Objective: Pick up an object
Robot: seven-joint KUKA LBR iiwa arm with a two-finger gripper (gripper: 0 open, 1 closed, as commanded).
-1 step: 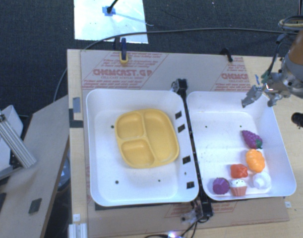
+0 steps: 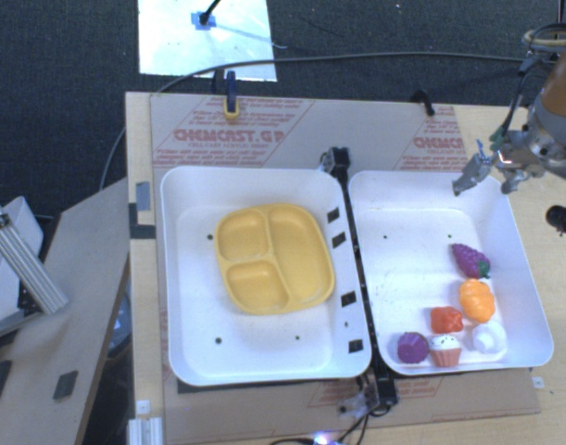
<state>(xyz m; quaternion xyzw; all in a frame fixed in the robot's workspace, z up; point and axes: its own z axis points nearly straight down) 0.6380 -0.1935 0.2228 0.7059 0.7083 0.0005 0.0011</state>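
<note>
Clustering in the right bin (image 2: 403,267), toys (image 2: 476,300) lie apart from the tool (image 2: 489,181).

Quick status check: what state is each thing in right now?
Gripper: open, holding nothing, over right bin's far edge.
Yellow plate: right side up, flat in left bin.
Grapes: lying in right bin, apart from gripper.
Orange fruit: beside grapes, untouched.
Cupcake: upright, at right bin's near edge.

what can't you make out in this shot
Camera view:
- arm: cut off by the right edge.
- white toy: blends into the white right bin, shape unclear.
- red toy: too small to name.
</note>
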